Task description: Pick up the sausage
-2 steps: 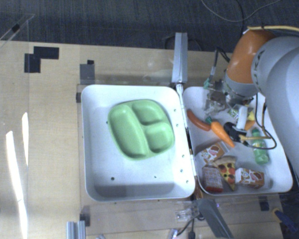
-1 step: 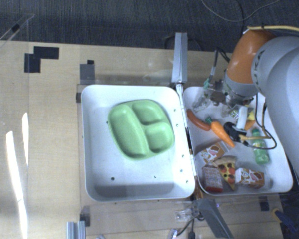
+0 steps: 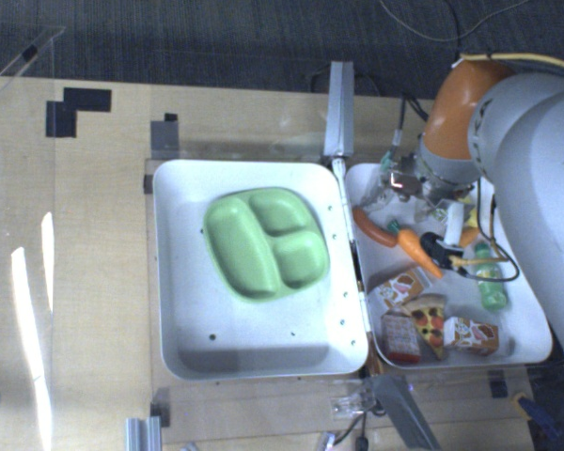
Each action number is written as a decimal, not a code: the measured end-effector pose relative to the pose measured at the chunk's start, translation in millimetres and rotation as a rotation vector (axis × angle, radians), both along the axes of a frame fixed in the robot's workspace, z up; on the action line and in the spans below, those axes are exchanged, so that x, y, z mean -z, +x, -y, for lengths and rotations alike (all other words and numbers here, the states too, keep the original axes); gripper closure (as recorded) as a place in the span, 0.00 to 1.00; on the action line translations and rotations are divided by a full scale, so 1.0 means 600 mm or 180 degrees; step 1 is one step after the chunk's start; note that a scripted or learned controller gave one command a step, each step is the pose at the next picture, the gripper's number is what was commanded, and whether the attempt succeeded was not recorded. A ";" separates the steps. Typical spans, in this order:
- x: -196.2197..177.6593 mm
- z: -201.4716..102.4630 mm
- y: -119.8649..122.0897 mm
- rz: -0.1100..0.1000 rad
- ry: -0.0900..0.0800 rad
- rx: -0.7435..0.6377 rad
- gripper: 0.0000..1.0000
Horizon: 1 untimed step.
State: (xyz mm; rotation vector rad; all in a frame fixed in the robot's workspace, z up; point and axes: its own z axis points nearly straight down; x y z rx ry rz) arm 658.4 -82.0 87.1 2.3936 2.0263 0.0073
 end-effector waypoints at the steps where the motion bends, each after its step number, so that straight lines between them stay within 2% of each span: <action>1: -0.022 -0.004 0.005 0.0026 0.0002 -0.0017 1.00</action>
